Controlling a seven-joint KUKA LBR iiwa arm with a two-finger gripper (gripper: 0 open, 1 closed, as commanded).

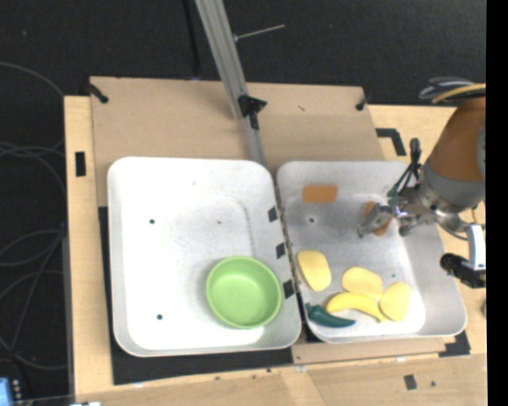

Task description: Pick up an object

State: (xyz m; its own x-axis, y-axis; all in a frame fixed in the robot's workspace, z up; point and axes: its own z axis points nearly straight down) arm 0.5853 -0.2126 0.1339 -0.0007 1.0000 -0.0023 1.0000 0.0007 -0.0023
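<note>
The arm (461,155) reaches in from the right of the camera view, its orange band above a grey wrist. It slants down and leftward, ending in the gripper (378,221), which sits low and points left. The small fingers are blurred, their spacing unclear.

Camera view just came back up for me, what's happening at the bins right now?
The arm reaches in from the right, its gripper low over the right bin, near a small orange block. Nothing shows between its fingers. Several yellow pieces, a banana and a dark green item lie toward that bin's front. A green bowl sits in the left bin.
</note>
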